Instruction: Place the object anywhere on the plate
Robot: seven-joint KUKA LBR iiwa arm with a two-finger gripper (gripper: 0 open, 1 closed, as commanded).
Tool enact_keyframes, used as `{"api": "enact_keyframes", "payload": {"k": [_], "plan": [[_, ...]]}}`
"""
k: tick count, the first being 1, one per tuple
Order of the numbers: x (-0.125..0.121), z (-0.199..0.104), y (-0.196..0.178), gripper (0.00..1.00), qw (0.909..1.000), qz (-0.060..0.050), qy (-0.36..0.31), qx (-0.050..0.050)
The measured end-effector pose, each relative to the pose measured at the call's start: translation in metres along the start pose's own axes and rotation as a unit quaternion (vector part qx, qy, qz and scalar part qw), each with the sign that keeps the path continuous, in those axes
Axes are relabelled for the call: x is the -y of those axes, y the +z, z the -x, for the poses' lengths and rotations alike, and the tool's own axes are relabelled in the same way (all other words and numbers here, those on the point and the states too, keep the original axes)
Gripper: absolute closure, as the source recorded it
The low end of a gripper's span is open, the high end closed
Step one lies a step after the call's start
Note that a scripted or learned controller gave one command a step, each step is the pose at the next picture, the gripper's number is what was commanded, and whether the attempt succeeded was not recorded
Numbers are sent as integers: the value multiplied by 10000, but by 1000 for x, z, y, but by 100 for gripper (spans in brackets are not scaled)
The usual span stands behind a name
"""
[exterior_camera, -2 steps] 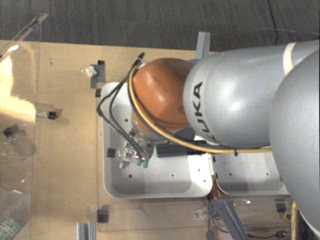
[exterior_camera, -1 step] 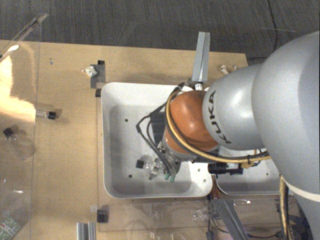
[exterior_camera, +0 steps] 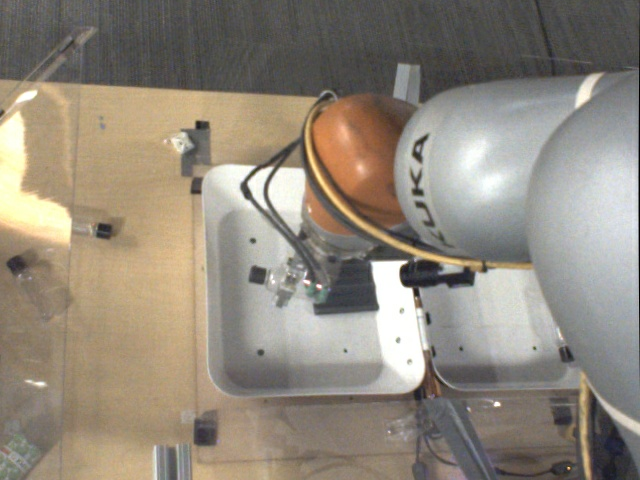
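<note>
Gripper (exterior_camera: 293, 286) low inside the left bin (exterior_camera: 225, 268), hanging under the orange band (exterior_camera: 355, 158) of the arm (exterior_camera: 500, 168).

Tool tip sits near the bin's middle, just left of a dark flat block (exterior_camera: 346, 290) that lies on the bin floor; a small dark piece (exterior_camera: 257, 275) lies just left of the tip. Cannot tell which of these is the object, nor whether the dark block is the plate: too small and partly under the wrist. Cannot tell the tool's state, since cables (exterior_camera: 270, 193) and glare hide it, so no hold is claimed. Judgement: the arm's steep reach from the right puts the tool straight down over the bin floor, suited to a top-down pick or release. Right bin (exterior_camera: 500, 353) lies mostly beneath the arm.
</note>
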State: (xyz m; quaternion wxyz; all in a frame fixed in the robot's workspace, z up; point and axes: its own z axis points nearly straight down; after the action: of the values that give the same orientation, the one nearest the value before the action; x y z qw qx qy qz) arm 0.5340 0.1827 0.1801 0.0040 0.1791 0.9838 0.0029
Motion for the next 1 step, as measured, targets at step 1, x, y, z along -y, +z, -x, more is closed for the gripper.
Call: {"api": "enact_keyframes", "payload": {"k": [1], "plan": [[-68,28,-7,100,9745,6,-2244,-3]]}}
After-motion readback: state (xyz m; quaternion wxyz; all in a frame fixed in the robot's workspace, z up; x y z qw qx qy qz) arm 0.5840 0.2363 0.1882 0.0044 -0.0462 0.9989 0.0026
